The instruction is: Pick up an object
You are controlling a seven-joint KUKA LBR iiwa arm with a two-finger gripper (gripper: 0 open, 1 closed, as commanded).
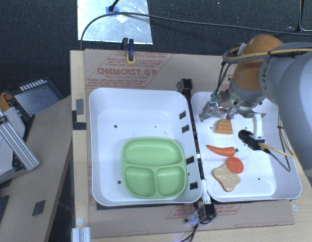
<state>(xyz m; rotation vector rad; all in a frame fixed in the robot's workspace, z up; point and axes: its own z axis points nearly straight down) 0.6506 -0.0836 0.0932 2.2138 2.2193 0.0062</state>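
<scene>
My gripper [217, 113] hangs over the far left part of the right bin [284, 185], its fingers spread open with nothing between them. Just in front of it lies an orange cracker-like piece [224, 127], close to the fingertips but not gripped. Further toward the front lie a red chili pepper [221, 149], a round red tomato slice [235, 165] and a tan slice of bread [226, 178], the last two touching.
The left bin [110, 105] holds a green divided plate [153, 166] at its front right. A black-clipped divider [191, 130] runs between the bins. My grey arm [289, 79] covers the right bin's far right corner.
</scene>
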